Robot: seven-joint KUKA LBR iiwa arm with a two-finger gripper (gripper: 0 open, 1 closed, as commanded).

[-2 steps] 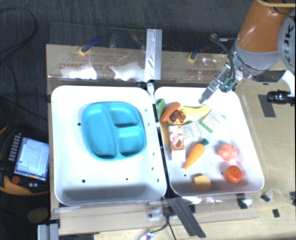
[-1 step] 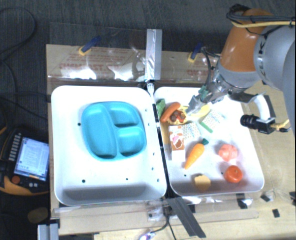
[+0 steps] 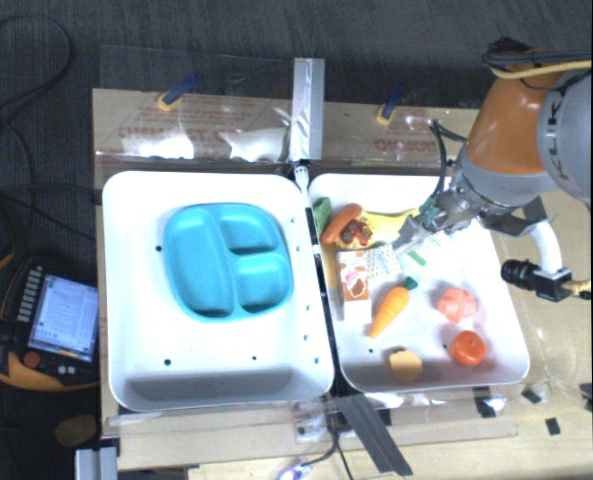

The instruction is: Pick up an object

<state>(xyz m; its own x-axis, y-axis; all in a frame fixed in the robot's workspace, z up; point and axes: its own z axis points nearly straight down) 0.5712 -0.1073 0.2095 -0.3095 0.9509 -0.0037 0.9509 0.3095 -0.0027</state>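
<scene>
Camera view looks down on two shallow white bins that sit side by side on the bench. From where I stand, the left white bin (image 3: 126, 368) has a blue plastic tray with three little sections (image 3: 226, 258) lying in it. The right white bin (image 3: 511, 368) is full of toy food. I can see an orange toy carrot with a green top (image 3: 390, 308), a toy hot dog in a brown bun (image 3: 344, 227), a small flat card with pictures on it (image 3: 361, 270), a pink round toy (image 3: 456, 304), a small red-orange ball like a tomato (image 3: 467, 348), and a little yellow and brown piece (image 3: 404, 364) near the front wall. A yellow curved thing, maybe a banana (image 3: 388, 215), peeks out at the back.

The big grey arm with the orange band (image 3: 511, 118) reaches in from the right. Its gripper (image 3: 423, 233) is low over the back of the right bin, close to the card and the yellow thing.

I think the arm is at the reaching step. It is going down to grab a toy and has not lifted one. Next it needs to get a toy between its two tips, squeeze, and then go up.

The tips are small and blurry. I cannot tell how far apart they are. I see no toy between them, so I cannot say it holds anything.
</scene>
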